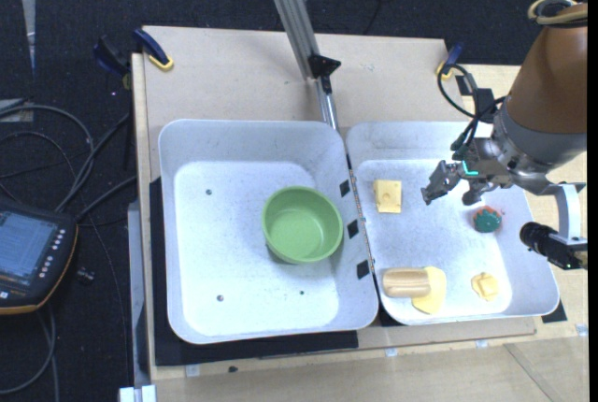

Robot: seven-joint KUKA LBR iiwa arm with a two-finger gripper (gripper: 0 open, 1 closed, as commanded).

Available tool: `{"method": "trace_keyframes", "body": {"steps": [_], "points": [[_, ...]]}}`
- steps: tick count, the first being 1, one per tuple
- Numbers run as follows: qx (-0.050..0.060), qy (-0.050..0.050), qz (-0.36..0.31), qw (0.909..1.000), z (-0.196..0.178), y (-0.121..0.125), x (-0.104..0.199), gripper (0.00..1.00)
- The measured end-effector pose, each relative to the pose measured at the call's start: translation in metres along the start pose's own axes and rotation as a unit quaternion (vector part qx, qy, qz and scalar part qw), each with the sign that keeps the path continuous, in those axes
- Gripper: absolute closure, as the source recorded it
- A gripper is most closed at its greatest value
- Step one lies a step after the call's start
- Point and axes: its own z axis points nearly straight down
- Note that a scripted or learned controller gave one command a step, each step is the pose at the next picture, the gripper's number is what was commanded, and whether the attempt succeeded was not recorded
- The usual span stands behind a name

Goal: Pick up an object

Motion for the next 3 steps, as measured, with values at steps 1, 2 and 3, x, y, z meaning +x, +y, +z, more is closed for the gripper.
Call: {"method": "trace_keyframes", "body": {"steps": [1,2,3], "points": [[0.000,0.000,0.000,1.0000,0.000,0.000,0.000,0.00],[0.003,0.000,0.000,1.0000,0.061,-0.002,-0.006,0.00],[0.002,0.000,0.000,1.0000,0.122,-0.001,-0.001,0.00]]}}
